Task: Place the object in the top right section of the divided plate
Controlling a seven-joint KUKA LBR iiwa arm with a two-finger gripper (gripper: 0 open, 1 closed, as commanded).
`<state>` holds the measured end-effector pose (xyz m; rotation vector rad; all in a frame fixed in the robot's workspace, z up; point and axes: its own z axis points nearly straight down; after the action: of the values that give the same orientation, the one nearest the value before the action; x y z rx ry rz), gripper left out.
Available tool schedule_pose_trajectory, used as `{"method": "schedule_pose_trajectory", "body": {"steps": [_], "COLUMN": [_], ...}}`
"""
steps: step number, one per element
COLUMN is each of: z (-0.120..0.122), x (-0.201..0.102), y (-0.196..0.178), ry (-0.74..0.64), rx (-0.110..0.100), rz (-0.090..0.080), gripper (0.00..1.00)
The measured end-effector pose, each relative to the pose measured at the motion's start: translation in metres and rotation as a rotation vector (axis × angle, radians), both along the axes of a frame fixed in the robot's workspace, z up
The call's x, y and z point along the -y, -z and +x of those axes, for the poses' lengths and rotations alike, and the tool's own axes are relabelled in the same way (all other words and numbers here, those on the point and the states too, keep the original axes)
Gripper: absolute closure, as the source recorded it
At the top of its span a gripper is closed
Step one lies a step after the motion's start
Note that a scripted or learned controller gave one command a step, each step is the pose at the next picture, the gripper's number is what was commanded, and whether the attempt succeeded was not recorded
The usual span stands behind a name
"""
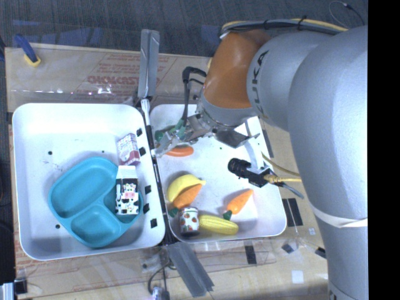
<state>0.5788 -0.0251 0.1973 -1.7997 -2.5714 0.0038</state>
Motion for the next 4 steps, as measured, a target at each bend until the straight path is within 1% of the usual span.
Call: {"method": "schedule_pose_trajectory", "body": {"steps": [1, 2, 3, 4], "z": [0.0, 0.078, -0.047, -0.034], "x": [0.0, 0.008, 0.027, 0.064], "y": [-0.01, -0.139, -0.232, -0.241], "ry": [-0.006, -0.249, -0.391, -0.66], "rx": [-0.001, 0.005, 0.006, 0.008], "rz": [0.0, -0.001, 0.0, -0.002], "gripper": [1.0, 1.0, 1.0, 1.0]}}
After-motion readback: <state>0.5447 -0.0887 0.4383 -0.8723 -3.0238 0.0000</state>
